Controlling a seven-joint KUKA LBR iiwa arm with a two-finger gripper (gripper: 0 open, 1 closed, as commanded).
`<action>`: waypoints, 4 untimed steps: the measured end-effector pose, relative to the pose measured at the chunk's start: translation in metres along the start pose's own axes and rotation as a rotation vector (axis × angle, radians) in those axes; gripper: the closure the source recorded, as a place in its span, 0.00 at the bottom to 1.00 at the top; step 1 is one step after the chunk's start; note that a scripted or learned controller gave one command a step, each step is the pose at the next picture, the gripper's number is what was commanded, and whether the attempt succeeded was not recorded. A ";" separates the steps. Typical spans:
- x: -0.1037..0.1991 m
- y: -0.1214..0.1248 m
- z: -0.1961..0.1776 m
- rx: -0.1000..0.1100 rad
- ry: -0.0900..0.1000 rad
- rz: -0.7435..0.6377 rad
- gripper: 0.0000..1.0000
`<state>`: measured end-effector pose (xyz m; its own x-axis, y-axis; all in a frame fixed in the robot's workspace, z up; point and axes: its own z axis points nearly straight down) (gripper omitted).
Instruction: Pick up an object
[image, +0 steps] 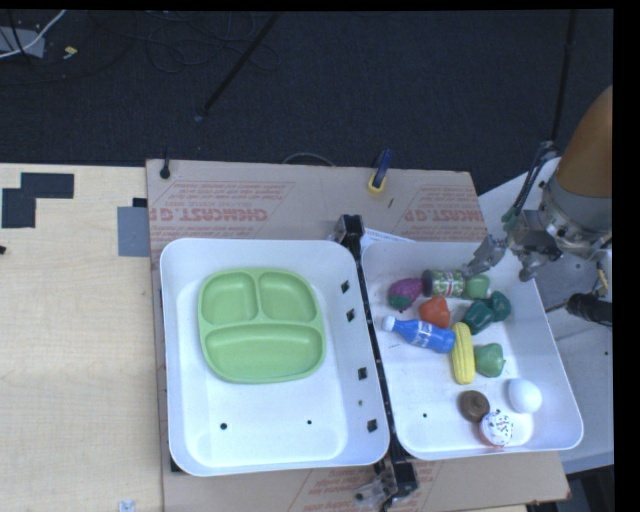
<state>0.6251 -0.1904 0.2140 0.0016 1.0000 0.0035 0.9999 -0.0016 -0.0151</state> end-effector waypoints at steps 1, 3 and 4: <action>0.000 0.003 -0.009 -0.015 -0.003 -0.002 0.00; -0.005 0.000 0.093 -0.021 0.000 -0.005 0.00; -0.003 0.002 0.100 -0.023 0.002 -0.005 0.00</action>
<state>0.6252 -0.1929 0.1144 -0.0033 1.0000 0.0050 1.0000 0.0033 0.0081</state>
